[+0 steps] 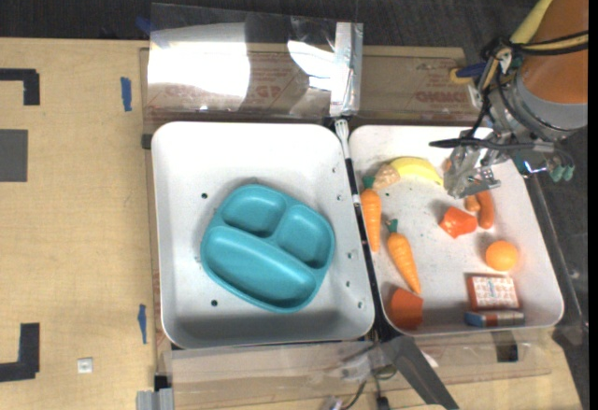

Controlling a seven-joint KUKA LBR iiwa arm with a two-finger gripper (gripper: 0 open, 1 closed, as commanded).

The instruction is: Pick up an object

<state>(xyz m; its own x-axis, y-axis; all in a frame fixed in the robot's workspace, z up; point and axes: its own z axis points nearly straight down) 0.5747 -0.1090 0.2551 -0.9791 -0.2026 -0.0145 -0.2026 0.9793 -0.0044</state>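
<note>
My gripper (470, 178) hangs over the back of the right bin (547, 240), open, with nothing between its fingers. It is just right of a yellow banana (416, 170) and just above a small red sausage (483, 209). A red-orange wedge (457, 222) lies a little in front of it. Further toward the front are an orange (502, 255), a small patterned box (492, 289) and a red and blue marker (491, 317). Two carrots (372, 218) (404, 261) and an orange-red cup (405, 307) lie along the bin's left side.
The left bin (187, 165) holds a teal divided plate (268, 247). A clear plastic sheet (252, 63) and cardboard stand behind both bins. The arm's orange band (561, 35) and its cables reach in at the upper right.
</note>
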